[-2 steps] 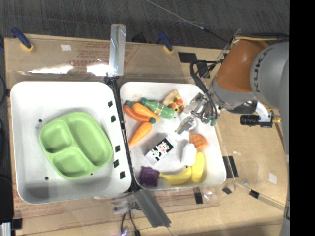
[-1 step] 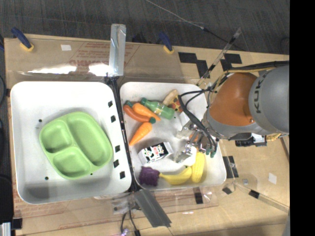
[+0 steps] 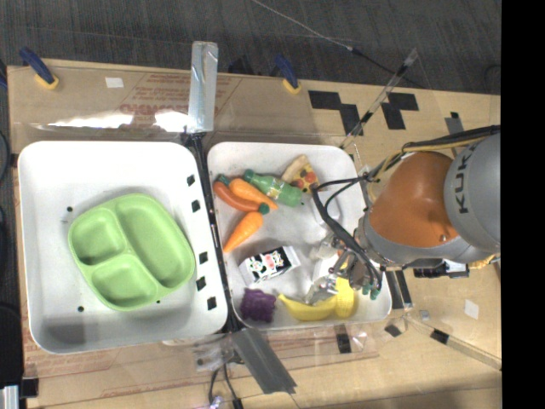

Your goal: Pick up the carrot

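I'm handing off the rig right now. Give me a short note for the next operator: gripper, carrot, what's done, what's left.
Gripper: low in the right bin, at its lower right, over the banana; jaws not readable here.
Carrots: two in the same bin, one by the green bottle near the left wall, one just below it. Both lie loose, apart from the gripper.
Done: no pick.
Left: move up-left to a carrot, grasp, lift.

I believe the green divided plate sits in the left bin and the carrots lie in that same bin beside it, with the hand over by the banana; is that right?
Not quite. The camera view shows the green divided plate in the left bin, but the carrots lie in the right bin, near the green bottle. The hand is indeed by the banana.
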Robot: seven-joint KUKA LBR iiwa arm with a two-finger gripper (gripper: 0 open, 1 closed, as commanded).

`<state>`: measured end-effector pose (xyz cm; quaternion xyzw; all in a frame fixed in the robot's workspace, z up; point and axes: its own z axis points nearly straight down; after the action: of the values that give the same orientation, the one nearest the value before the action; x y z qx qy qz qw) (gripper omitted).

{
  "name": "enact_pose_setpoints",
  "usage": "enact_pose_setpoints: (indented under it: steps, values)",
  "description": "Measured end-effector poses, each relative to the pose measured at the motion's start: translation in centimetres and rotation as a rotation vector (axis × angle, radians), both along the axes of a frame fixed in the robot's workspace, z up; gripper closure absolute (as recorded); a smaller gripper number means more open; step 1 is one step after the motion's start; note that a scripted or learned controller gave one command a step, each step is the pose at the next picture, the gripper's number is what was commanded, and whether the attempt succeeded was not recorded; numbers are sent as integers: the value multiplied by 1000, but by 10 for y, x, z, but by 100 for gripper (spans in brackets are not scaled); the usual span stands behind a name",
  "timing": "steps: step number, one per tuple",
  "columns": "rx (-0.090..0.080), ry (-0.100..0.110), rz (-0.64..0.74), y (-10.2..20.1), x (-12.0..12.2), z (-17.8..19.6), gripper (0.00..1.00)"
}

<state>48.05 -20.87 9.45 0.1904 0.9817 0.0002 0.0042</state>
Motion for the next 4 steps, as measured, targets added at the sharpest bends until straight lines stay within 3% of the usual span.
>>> enact_pose_setpoints:
  steps: [1, 2, 3, 4]
  values:
    - [0, 4, 8, -1, -2, 55, 0]
    - [0, 7, 16, -1, 51, -2, 0]
    - [-1, -3, 59, 0, 1, 0, 0]
    - [0, 6, 1, 3, -3, 40, 0]
